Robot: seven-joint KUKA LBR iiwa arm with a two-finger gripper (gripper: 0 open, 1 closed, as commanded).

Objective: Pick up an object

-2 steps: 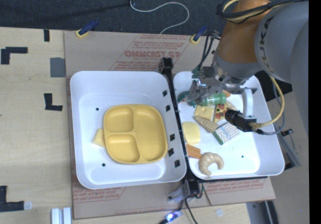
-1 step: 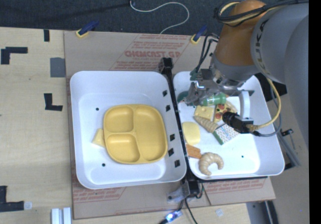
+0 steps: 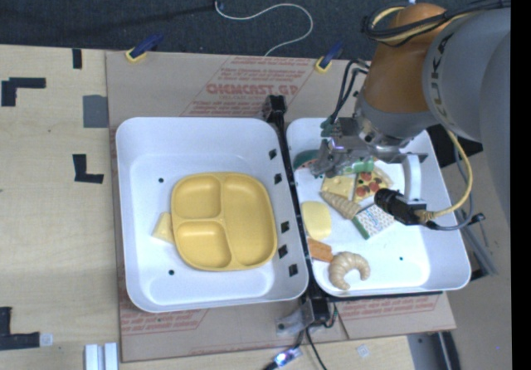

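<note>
I can't tell the jaws' point(image 3: 332, 154) state; crowding them: one pizza slice point(image 3: 365, 184), one croissant point(image 3: 348, 267), one yellow divided plate point(image 3: 224, 221) apart.

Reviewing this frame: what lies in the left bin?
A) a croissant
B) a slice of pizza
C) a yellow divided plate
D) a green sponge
C: the yellow divided plate, with three compartments, sits in the left bin, while the croissant and other food items lie in the right bin beneath the arm.
</note>
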